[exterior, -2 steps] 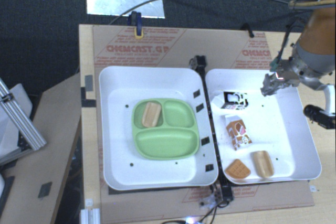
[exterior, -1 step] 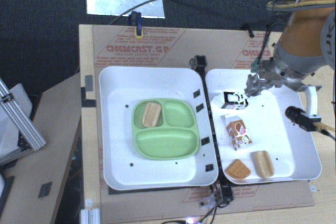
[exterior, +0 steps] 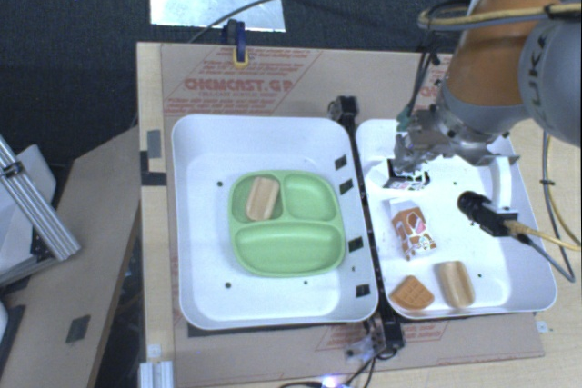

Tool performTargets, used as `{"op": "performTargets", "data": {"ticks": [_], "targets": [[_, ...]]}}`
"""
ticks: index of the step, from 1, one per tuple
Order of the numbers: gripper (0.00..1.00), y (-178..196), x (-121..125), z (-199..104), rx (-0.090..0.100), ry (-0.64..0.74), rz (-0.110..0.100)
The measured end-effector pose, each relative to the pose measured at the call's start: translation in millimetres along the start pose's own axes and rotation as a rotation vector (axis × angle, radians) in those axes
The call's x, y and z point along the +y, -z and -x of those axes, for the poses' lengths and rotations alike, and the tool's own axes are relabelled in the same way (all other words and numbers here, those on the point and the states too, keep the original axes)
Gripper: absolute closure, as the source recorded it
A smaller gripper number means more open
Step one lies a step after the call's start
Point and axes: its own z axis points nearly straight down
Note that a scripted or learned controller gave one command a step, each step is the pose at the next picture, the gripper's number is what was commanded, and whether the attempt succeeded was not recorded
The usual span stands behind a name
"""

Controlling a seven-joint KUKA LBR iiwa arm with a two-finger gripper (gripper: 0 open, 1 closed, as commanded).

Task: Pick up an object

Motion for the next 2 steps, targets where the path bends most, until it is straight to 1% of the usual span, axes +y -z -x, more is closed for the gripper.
{"op": "performTargets", "data": {"ticks": [1,2], "targets": [[1.00,1.1,8.5,-55.7,0.001,0.001,0.001],[1.00,-8.6,2.7,-119.1,0.000,0.001,-0.002]]}}
